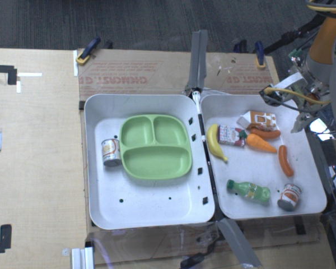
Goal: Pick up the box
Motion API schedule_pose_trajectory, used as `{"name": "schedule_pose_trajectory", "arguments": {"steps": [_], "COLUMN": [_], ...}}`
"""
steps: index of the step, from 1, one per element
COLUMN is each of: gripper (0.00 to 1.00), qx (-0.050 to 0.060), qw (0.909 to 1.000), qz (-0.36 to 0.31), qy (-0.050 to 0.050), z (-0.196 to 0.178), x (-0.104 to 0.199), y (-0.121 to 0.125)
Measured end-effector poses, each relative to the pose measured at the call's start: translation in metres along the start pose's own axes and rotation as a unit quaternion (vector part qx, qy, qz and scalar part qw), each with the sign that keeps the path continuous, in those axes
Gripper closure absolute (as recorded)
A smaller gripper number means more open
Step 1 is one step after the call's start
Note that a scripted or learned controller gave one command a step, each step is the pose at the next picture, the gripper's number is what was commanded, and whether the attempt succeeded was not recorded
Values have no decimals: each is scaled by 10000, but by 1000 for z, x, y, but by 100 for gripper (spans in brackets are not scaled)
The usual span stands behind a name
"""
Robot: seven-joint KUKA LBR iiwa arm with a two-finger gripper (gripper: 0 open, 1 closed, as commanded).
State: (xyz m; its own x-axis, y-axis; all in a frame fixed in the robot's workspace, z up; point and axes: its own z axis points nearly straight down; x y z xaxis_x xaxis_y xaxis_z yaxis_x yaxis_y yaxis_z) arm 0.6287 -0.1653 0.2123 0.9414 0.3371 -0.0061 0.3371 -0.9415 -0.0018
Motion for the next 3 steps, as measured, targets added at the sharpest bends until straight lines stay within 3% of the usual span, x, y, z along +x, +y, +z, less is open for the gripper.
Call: {"name": "schedule_pose_trajectory", "arguments": {"steps": [1, 2, 3], "gripper": [0, 0, 0], "qx": [10, 18, -2], "qw": [9976, 9974, 9997], "qz": [696, 724, 236], "qy": [-10, -19, -9], "z": [-24, 84, -41], "x": [-47, -62, 4], "y": [10, -63, -95]}}
